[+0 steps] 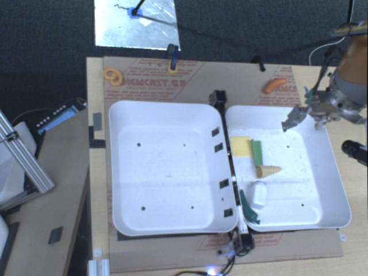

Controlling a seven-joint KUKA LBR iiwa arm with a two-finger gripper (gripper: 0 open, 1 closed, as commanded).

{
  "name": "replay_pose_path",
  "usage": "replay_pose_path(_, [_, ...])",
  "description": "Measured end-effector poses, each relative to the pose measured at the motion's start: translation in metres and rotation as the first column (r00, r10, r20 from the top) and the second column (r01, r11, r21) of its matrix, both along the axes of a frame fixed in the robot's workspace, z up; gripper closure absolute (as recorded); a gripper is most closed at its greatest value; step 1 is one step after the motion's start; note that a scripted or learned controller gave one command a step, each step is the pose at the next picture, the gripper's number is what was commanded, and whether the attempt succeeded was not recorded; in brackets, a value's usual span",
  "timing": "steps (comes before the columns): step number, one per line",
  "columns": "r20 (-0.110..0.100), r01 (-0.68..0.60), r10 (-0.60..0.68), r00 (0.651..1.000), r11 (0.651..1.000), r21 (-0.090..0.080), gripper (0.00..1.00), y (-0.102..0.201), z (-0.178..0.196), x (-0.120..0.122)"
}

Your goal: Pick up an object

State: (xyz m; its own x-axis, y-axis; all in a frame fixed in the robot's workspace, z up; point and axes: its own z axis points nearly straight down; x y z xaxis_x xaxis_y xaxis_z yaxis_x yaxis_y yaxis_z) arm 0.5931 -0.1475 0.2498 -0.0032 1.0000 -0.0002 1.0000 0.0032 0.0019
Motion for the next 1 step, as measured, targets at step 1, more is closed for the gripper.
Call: replay_pose_path(1, [0.004, -0.003, 0.003, 1.0, 1.0, 0.0, 1.0, 0.0002, 0.0114, 0.001])
